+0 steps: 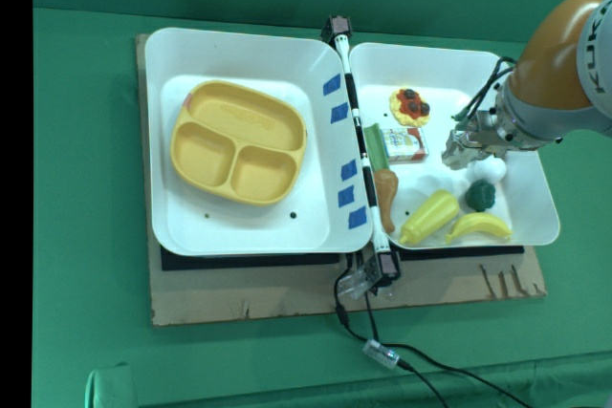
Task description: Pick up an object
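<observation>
You're at the approach step, nothing lifted yet. Nearest you lie one banana (479, 225), one yellow pepper (429, 216) and one broccoli (480, 196). Just beyond, the gripper (466, 151) hovers beside a white egg (491, 169); you cannot tell its opening. Next, descend squarely over one piece.

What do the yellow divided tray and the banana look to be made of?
The yellow divided tray looks like moulded plastic, matte: uniform colour, rounded compartment walls. The banana is probably a plastic toy: even yellow with a smooth, faint sheen.
</observation>
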Motion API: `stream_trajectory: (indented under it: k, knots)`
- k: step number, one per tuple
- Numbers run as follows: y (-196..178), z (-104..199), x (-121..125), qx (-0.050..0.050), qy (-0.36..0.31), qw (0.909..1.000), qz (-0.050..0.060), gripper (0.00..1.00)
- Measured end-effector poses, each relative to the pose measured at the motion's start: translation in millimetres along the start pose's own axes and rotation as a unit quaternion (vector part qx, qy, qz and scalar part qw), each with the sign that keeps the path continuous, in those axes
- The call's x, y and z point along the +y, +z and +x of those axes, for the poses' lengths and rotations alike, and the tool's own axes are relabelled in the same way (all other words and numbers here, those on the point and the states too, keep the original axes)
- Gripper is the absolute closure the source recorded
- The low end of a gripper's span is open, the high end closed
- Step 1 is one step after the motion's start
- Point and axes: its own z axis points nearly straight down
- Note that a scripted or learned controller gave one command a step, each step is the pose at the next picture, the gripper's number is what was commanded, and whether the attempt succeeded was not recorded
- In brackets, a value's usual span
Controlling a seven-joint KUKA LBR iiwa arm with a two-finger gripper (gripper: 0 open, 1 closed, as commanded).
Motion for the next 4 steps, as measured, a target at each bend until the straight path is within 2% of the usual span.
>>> stream_trajectory:
  k: [1, 2, 3, 4]
  knots:
    - [0, 0, 0, 0.0, 0.0, 1.0, 0.0, 0.0]
    - [29, -44, -21, 0.006, -0.008, 0.9998, 0.015, 0.0]
    - [35, -52, 75, 0.004, -0.009, 0.9998, 0.015, 0.0]
    - [18, -56, 78, -0.001, -0.007, 0.9999, 0.008, 1.0]
